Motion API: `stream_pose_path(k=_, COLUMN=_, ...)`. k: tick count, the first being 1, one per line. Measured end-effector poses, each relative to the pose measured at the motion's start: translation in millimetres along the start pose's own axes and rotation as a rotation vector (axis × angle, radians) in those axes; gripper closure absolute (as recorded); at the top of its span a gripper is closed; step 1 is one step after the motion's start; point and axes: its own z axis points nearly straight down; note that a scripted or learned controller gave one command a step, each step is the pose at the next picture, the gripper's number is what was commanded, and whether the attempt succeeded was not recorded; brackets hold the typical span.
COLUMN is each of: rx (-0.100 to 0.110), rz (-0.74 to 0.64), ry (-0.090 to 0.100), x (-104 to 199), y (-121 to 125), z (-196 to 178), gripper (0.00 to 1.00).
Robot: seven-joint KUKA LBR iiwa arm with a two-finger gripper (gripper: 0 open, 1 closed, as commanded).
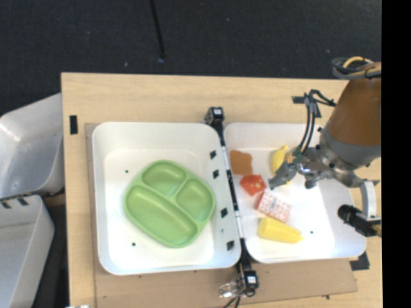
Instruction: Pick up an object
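Observation:
The right bin point(334, 236) holds several small items. A brown block point(241, 162) lies by the divider, with a red piece point(252, 184) just below it. A yellow banana-shaped piece point(280, 157) sits mid-bin, a pink-and-white box point(274, 205) lies lower down, and a yellow chunk point(279, 231) is near the front. My gripper point(297, 177) hangs over the middle of this bin, just right of the banana piece and above the box. Its fingers point(281, 176) are spread open with nothing between them.
The left bin point(109, 249) contains a green divided plate point(169, 202). A raised divider with black clips point(226, 191) separates the bins. The arm's orange band point(359, 108) and cables point(311, 117) loom over the right bin's back right corner.

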Motion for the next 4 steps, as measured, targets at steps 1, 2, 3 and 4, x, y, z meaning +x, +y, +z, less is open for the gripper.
stream_pose_path(k=1, rx=-0.001, rz=0.001, ry=0.0, x=2.2, y=-5.3, z=44.2, gripper=0.0)
stream_pose_path(k=2, rx=0.001, rz=0.001, ry=0.0, x=-4.4, y=-3.0, z=105.7, gripper=0.0)
stream_pose_path(k=3, rx=-0.007, rz=0.008, ry=0.0, x=-4.9, y=-1.0, z=91.4, gripper=1.0)
stream_pose_path(k=4, rx=-0.009, rz=0.006, ry=-0.001, x=-15.0, y=0.2, z=44.2, gripper=1.0)
